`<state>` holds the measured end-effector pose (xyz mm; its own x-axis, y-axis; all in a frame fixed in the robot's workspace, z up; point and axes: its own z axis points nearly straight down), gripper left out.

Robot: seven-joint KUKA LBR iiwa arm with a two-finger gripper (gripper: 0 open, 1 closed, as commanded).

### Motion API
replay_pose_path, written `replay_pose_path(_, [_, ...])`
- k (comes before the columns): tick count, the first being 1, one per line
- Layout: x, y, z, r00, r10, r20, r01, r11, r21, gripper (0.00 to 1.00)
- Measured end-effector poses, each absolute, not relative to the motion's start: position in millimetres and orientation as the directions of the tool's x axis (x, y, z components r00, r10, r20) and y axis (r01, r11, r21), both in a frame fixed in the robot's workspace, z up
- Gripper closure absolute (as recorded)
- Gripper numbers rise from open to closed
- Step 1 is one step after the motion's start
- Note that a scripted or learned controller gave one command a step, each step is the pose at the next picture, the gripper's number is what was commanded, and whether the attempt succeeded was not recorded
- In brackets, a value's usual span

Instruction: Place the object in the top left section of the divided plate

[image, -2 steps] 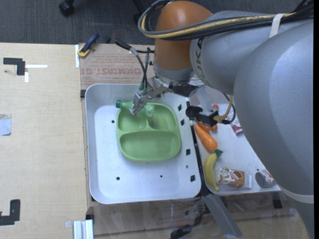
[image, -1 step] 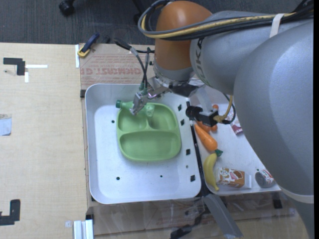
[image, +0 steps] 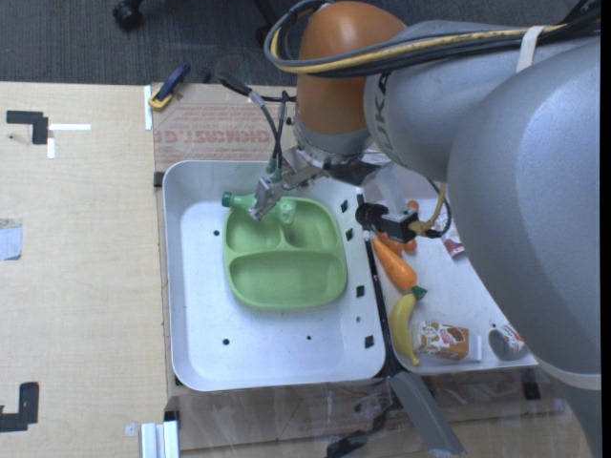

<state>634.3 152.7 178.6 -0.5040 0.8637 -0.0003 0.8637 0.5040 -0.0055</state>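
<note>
Hovering over: the gripper [image: 261,201] hangs above the rear-left corner of the green divided plate [image: 286,280], which lies in the left bin [image: 191,351]
Task's thing: a small green object [image: 239,199], bottle-like as far as the blur allows, lies at the plate's top left rim; partly over the top left section [image: 250,229], partly past the edge
Long axis: roughly left to right across the view; its capped end points left, away from the arm
Direction from pincer: the object sits just to the left of and under the fingertips; touching or very near
Pincer state: I cannot tell whether it clasps the object or merely stands over it; the tips blur into the green
Judgement: the coming move turns on whether the object drops inside the section's wall or tips outward onto the bin floor
Right bin [image: 458,299]: carrot [image: 394,262]; banana [image: 405,322]; small packet [image: 447,341]
</note>
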Motion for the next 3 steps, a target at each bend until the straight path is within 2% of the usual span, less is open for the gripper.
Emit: replay_pose_path(3, [634.3, 152.7, 178.6, -0.504, 0.864, 0.000, 0.864, 0.504, -0.005, 0.00])
